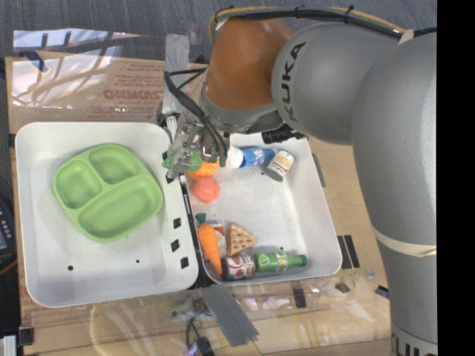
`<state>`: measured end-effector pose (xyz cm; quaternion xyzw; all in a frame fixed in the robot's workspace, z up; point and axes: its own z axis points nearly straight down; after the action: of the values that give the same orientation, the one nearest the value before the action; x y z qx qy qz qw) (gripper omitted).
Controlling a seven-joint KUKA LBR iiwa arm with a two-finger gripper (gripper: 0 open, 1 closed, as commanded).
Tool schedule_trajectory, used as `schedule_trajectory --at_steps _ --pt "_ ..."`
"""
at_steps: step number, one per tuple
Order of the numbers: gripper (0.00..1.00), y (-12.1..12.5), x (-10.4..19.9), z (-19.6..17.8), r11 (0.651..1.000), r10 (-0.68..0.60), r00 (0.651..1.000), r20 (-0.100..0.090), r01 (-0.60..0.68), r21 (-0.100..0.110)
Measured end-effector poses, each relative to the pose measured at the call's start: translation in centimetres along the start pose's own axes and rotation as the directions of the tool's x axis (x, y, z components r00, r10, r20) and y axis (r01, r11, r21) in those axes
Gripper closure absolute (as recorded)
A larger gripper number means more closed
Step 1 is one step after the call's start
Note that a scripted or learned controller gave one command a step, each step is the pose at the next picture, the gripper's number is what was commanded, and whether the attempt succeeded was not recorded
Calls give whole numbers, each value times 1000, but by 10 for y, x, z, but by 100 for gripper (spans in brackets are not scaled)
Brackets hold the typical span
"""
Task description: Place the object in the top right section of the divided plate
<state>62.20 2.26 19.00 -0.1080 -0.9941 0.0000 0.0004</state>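
On the grey arm (349, 87) "KUKA" reads; its fingers (185, 158), aperture unclear, hover by an orange object (204, 169).

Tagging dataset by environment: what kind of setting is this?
Most likely a lab manipulation bench, not a home kitchen: a KUKA arm reaches over two shallow white bins, one holding a green divided plate, the other toy food like a plastic carrot.

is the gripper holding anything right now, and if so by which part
Cannot be told. The gripper sits low over an orange toy at the right bin's left edge, but no grasp is visible.
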Motion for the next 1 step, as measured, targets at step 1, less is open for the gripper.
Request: schedule_trajectory --at_steps 1 --pt "100 23 -10 -1 950 -314 950 2 314 -1"
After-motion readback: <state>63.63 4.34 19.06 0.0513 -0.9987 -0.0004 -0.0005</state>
